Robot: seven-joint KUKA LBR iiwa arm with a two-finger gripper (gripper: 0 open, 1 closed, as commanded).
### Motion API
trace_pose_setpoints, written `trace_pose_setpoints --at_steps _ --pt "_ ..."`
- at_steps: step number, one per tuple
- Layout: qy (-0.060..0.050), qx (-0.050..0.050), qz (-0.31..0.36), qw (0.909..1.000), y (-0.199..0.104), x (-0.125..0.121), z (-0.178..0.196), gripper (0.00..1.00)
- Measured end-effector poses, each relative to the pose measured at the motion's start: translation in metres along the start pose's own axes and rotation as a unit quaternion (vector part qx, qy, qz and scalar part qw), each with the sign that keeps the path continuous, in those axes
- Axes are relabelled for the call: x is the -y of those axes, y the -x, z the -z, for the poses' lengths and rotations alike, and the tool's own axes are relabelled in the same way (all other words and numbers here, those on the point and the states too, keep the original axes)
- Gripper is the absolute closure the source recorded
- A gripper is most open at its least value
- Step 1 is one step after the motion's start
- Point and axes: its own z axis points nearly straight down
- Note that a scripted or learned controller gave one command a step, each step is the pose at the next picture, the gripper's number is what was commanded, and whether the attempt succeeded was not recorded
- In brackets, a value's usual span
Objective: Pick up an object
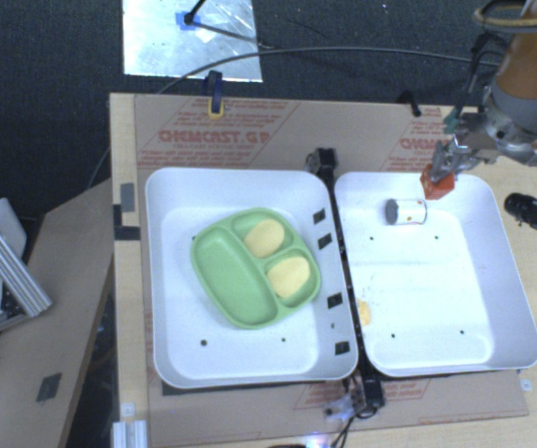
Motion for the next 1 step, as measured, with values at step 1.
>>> trace_pose_setpoints --at_steps 1 --pt "0.0 0.0 0.0 1.0 -0.0456 0.0115 -0.0007 1.0"
